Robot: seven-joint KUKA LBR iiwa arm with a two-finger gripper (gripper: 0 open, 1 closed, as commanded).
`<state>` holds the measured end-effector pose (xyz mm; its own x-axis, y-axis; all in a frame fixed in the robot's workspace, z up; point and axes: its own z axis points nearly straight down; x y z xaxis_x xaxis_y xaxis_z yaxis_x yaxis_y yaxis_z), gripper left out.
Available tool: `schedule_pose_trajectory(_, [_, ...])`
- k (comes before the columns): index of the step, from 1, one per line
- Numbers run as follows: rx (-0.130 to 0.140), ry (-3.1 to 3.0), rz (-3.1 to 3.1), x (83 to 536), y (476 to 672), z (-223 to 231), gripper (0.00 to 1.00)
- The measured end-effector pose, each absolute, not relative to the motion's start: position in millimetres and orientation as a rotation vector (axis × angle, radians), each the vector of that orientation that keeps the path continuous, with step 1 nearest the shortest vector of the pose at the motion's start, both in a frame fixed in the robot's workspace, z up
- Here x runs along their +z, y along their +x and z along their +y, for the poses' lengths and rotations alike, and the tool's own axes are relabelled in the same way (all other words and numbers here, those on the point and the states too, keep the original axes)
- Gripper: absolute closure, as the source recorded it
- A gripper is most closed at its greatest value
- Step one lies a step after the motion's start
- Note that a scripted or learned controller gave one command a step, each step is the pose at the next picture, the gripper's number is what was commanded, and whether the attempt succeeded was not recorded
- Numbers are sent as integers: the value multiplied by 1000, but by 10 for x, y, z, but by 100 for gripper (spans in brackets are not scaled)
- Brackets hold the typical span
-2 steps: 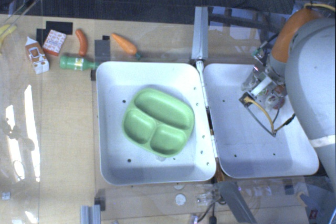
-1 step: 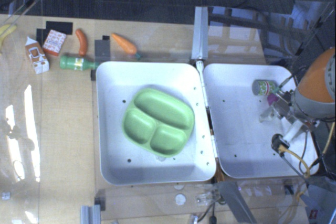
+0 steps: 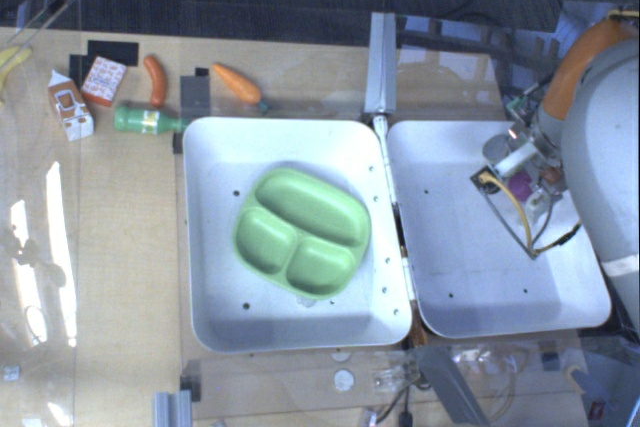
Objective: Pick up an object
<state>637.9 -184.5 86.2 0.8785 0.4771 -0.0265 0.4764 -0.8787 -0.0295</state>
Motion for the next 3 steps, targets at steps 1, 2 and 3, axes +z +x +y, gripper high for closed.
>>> schedule_pose_trajectory(1, [-6, -3091, -557, 870, 5383, -2055, 0])
schedule_pose_trajectory(2, [-6, -3125, -329, 860, 6275, -1739, 0])
schedule_pose_trajectory(3, [-9, -3127, -321, 872, 5556, -1919, 0])
